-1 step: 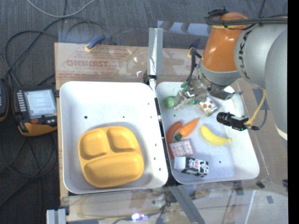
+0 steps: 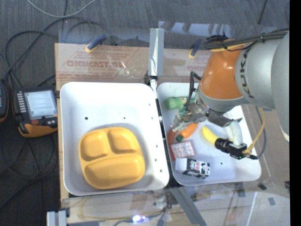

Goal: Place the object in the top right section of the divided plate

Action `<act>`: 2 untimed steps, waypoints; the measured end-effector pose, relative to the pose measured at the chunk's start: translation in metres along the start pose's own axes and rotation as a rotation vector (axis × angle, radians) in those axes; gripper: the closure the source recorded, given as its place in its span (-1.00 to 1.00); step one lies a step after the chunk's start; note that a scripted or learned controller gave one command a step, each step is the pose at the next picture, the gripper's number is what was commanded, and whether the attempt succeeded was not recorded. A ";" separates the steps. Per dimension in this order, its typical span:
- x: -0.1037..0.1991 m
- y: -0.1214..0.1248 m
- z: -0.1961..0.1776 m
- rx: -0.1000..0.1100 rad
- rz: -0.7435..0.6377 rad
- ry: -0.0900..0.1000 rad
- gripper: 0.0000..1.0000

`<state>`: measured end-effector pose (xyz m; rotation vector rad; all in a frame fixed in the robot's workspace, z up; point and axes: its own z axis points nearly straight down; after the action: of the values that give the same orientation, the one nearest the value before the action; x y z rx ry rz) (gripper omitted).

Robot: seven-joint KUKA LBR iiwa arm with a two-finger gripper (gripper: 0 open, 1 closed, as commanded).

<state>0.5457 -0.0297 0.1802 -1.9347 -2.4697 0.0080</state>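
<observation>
The grey arm's gripper (image 2: 187, 121) hangs low in the right white bin (image 2: 249, 175), fingers closed on an orange carrot-shaped toy (image 2: 187, 130). The yellow plastic divided plate (image 2: 112, 157) lies near the front edge of the left white bin (image 2: 75, 98). Grey carpet (image 2: 56, 27) with loose cables surrounds the bench.

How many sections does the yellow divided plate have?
3: on the yellow divided plate, a top left section, a top right section, and one wide bottom section. None look hidden.
</observation>
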 end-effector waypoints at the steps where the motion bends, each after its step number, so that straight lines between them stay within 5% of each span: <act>1: 0.003 -0.063 0.000 0.002 0.249 0.003 1.00; 2: 0.003 -0.063 0.000 0.002 0.249 0.002 -1.00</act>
<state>0.4835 -0.0425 0.1801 -2.2250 -2.2088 0.0088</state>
